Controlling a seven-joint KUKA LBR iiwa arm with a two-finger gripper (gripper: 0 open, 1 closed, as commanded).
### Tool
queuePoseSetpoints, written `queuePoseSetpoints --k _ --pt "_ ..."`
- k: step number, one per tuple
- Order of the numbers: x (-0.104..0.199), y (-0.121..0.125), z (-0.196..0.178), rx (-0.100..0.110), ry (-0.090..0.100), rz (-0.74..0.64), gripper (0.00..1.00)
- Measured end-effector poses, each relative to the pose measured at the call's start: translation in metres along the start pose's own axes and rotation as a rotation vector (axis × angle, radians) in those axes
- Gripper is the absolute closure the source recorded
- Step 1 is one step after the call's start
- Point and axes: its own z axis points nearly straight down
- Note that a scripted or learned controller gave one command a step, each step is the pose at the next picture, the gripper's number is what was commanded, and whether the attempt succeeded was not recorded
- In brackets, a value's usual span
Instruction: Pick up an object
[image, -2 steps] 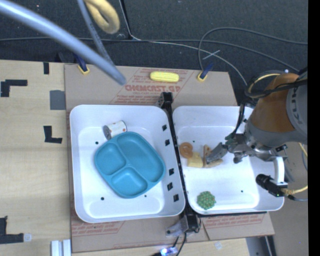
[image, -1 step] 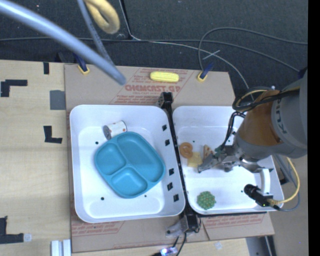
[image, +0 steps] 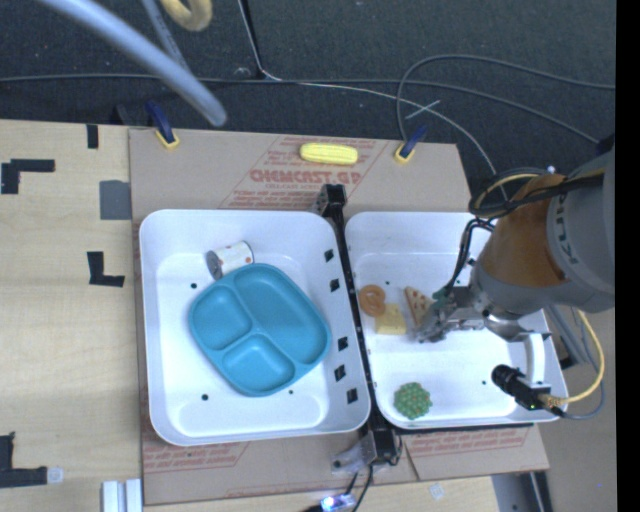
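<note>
Gripper (image: 432, 325) is reaching down at the middle of the right bin (image: 450, 232), beside a tan wedge (image: 415, 299); its grip I cannot tell. Nothing is looking lifted: the pick is remaining undone.

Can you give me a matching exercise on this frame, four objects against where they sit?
Objects:
1. blue divided tray
2. green bumpy ball
3. yellow corn cob
4. small white cup

Places:
A. on the cardboard behind the bins
B. left bin, lying on its side by the tray's far corner
C. right bin, near corner by the front wall
D. left bin, taking up the middle of the floor

Pairs: 1-D, 2-C, 3-A, 4-B
</note>
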Motion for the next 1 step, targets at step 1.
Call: queuePoseSetpoints --k 1 --pt "-0.0033 0.0091 -0.0585 -0.008 -0.002 0.001 1.00"
